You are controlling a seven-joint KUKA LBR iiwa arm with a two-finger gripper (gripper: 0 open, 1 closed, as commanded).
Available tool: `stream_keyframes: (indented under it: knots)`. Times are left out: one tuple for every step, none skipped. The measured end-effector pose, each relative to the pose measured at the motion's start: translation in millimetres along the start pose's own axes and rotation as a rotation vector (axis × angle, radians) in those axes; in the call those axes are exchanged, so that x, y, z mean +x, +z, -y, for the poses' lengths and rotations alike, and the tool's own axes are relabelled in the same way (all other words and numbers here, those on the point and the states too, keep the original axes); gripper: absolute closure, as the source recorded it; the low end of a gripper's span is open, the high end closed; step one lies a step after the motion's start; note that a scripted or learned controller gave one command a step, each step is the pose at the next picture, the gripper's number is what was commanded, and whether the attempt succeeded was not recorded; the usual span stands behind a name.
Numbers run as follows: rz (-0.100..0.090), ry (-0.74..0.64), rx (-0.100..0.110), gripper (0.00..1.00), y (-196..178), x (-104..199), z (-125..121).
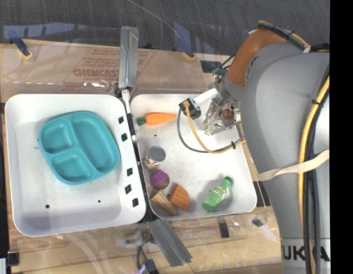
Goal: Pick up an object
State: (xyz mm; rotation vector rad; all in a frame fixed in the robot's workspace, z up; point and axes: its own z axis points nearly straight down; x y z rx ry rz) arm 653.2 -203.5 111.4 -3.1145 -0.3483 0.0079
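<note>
Grey arm with orange band (268, 67) reaches over the right shallow white bin (245, 178); left white bin (22, 170) carries a teal three-compartment plastic plate (79, 147). The hand (219, 116) hangs over the right bin's upper right part — whether clenched or released, cannot tell. Candidates lie loose on the bin floor: orange plastic carrot (159, 119) nearest, green toy bottle (216, 194) by the near wall, ice-cream cone pieces (172, 198), purple round toy (160, 179), small grey can (155, 156). My judgement — take the carrot: isolated, close across its narrow width.
</note>
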Motion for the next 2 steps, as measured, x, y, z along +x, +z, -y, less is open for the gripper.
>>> stream_keyframes:
  knots:
    - [0.001,0.011,-0.004,1.00,20,-2,-3]
    - [0.000,0.005,-0.002,1.00,10,-1,-2]
